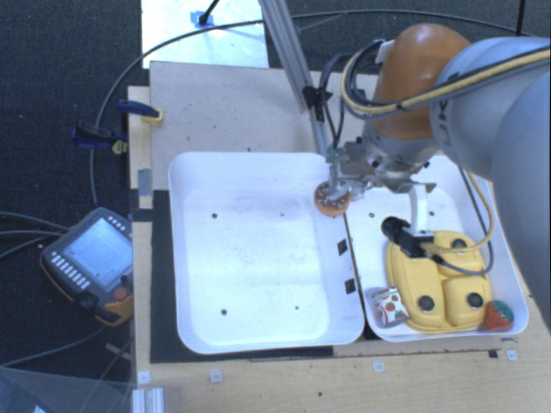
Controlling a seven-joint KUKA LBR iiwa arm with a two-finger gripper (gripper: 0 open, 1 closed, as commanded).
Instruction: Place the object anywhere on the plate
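The doughnut (331, 201), a small brown ring with pale speckles, sits at the far end of the seam where the two bins meet. It is over the right-hand rim of the left bin (250, 256) and just at the edge of the right bin (368, 249). From where I stand it looks raised on the rim rather than flat on either bin floor, though I cannot be sure of that.

The gripper (337, 189) hangs directly above the doughnut and seems to touch its top. The wrist hardware blocks my line of sight, so I cannot tell whether the gripper is apart, together or clamped on the doughnut. The grey arm with its orange band (413, 76) leans in over the right bin.

In the near part of the right bin lies a yellow plate (448, 314), a moulded piece with dark round spots, well apart from the doughnut. A small white cube with red marks (389, 306) rests against its left side and a strawberry (498, 315) lies just beside its right corner.

A blue clamp (129, 110) grips the left edge of the counter (224, 101), and a handheld control pendant (90, 261) lies on the dark floor beyond it.
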